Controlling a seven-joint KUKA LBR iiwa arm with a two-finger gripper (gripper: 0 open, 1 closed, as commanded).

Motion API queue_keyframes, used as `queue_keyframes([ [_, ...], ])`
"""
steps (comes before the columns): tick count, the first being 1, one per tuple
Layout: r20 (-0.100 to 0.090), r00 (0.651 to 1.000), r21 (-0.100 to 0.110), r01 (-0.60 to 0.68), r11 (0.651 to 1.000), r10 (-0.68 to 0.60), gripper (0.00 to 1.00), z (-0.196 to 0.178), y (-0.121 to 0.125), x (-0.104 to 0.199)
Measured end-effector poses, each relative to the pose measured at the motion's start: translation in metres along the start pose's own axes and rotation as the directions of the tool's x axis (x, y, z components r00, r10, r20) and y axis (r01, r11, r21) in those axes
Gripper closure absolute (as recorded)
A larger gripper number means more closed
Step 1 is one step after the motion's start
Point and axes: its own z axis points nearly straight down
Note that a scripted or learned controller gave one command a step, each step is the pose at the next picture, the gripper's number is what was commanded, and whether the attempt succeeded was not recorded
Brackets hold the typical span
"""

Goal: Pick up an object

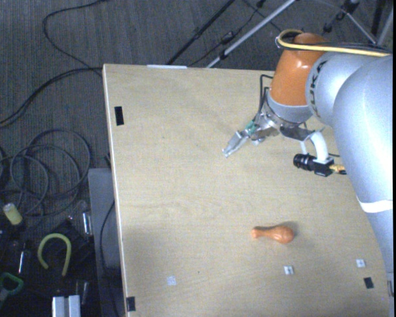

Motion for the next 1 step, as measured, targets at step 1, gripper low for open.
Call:
queue_keyframes([
  [1,-0.001,1.000,-0.002,-0.001,1.000,0.001,1.00,-0.0092,0.0005,0.0004],
])
